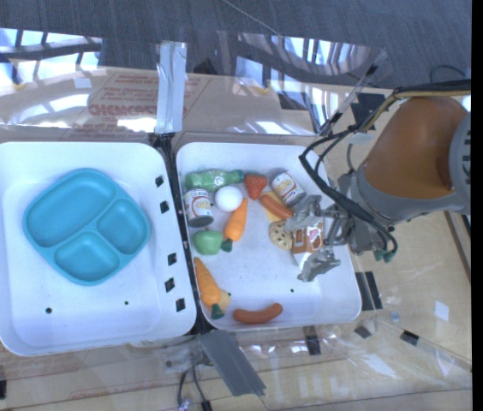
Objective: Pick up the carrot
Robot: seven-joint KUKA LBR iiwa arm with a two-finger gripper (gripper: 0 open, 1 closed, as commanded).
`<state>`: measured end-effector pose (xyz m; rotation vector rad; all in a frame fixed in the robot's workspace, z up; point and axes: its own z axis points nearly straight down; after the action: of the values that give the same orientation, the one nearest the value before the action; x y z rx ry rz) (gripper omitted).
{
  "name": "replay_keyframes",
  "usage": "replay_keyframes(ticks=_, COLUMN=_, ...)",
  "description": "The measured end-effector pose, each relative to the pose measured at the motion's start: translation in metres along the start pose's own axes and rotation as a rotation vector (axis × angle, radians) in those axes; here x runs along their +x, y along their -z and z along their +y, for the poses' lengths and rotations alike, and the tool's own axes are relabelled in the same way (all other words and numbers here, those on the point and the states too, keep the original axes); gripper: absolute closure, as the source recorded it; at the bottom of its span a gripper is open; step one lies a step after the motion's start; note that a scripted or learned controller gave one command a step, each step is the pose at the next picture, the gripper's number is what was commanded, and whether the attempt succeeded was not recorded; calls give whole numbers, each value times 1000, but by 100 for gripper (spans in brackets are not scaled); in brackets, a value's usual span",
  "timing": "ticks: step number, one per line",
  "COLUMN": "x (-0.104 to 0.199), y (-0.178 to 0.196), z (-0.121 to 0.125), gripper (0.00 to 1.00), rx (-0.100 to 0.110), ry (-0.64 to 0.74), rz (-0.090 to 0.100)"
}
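Across the bench, two white bins sit side by side: the left bin (pixel 19 315) holds a blue divided plate (pixel 87 225), while the right bin (pixel 336 302) carries the toy food. Over that bin's right edge hangs the grey arm (pixel 413 157), with the gripper (pixel 317 238) low near a small box or packet (pixel 306 238); whether its fingers are spread or closed, I cannot tell. Carrot-like pieces are several: the clearest carrot (pixel 237 219) lies tilted mid-bin, just beside a white egg (pixel 228 198) and a green vegetable (pixel 211 242), well apart from the gripper. A sound approach, I judge, crosses leftward above the clutter, lines up across the carrot's narrow width, and descends without nudging the egg.
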<state>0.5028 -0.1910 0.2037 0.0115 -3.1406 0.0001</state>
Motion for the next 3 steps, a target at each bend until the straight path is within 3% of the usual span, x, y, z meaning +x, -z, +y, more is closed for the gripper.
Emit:
replay_keyframes(ticks=1, x=-11, y=-111, z=37, gripper=0, rx=-4, ry=179, rz=5)
replay_keyframes(ticks=2, x=-14, y=-98, z=38, gripper=100, rx=-1, ry=189, rz=-1)
replay_keyframes(ticks=3, x=5, y=69, z=5, gripper=100, rx=6, ry=93, rz=-13)
